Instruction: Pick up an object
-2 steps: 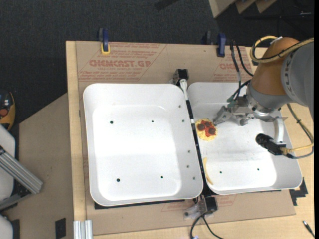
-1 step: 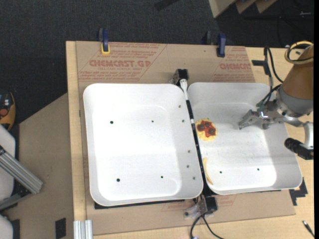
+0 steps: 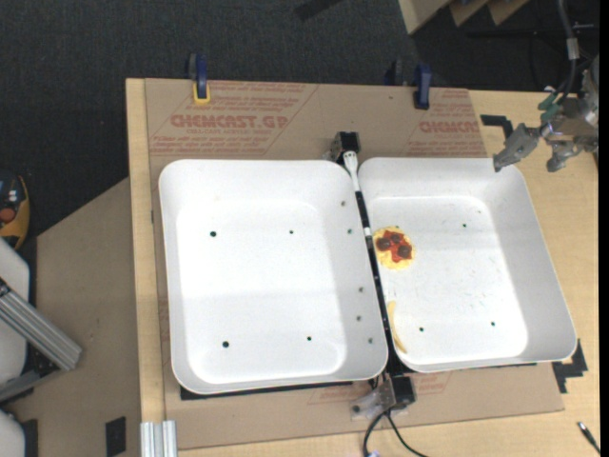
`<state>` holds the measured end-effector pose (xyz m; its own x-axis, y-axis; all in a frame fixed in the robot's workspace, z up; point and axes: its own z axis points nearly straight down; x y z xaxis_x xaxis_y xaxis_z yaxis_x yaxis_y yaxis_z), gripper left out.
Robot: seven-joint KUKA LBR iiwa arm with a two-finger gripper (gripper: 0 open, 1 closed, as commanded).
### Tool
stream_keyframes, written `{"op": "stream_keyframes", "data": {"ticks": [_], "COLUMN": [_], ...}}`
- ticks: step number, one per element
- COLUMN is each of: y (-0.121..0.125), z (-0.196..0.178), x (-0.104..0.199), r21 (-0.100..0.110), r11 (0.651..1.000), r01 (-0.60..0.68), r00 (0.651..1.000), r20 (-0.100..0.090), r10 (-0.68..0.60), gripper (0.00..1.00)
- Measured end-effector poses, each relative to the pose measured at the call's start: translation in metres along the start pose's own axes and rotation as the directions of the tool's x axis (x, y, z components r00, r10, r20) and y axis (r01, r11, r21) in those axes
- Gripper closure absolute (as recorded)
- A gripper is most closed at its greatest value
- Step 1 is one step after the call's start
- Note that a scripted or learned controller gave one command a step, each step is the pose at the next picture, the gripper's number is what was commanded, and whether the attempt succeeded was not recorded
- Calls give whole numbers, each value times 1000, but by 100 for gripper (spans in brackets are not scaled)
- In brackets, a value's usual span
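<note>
A small flat yellow piece with red spots [image 3: 393, 247] lies in the right bin [image 3: 495, 284], close to its left wall. A pale tan piece [image 3: 397, 328] rests against that same wall nearer the front. My gripper [image 3: 531, 154] hangs over the bin's far right corner, well away from both pieces. It is open, its two grey fingers spread apart with nothing between them.
The left bin [image 3: 257, 350] sits beside the right one, and a black divider strip [image 3: 366, 246] runs between them. Two blue clamps [image 3: 199, 74] [image 3: 422, 86] hold the brown board at the back. A cable [image 3: 381, 422] trails off the front edge.
</note>
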<state>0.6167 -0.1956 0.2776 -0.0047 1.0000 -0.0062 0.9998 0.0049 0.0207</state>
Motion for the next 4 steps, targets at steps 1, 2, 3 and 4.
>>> {"op": "stream_keyframes", "data": {"ticks": [1, 2, 3, 4], "y": [-31, 23, 47, 54], "z": [-230, -119, 102, -70], "x": [-31, 24, 115, 143], "r21": [1, 28, 32, -1], "r11": [1000, 1000, 999, 1000], "r01": [-6, 2, 2, 0], "r00": [1000, 1000, 1000, 1000], "r20": [3, -10, -10, -5], "r10": [6, -1, -1, 0], "gripper": [0, 0, 0, 0]}}
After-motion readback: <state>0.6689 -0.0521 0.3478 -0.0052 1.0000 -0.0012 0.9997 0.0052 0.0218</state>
